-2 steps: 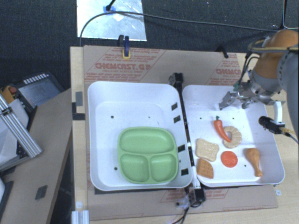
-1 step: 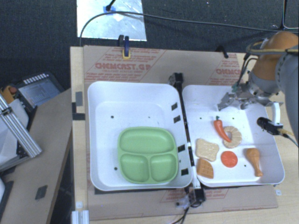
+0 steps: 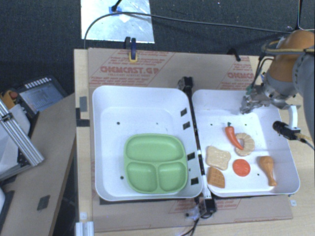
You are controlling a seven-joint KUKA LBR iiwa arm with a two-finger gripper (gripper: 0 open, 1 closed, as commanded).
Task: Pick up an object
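The grey arm with the orange band comes in from the right, and its two-finger gripper (image 3: 248, 103) hangs over the back of the right-hand shallow white plastic bin (image 3: 211, 102), above bare floor; whether its tips are apart or together I cannot tell from this slant, and nothing shows between them. The pickings all sit nearer the front of that bin: a slim red chilli pepper (image 3: 233, 136) leaning against a pale round sugared doughnut (image 3: 245, 143), a tan slice of toast (image 3: 218, 157), a flat red tomato slice (image 3: 241, 167), a small orange-brown pastry wedge (image 3: 216, 177) and a brown chicken drumstick (image 3: 267, 168) by the right wall. Over in the left-hand white bin (image 3: 108, 132) lies a green three-compartment plastic tray (image 3: 155, 162).

Closest target looks to be the chilli, but it touches the doughnut, so a clean grab there needs the jaws set across its narrow body. The drumstick stands freer; I'd come down straight over its shaft, squarely, and close only once low
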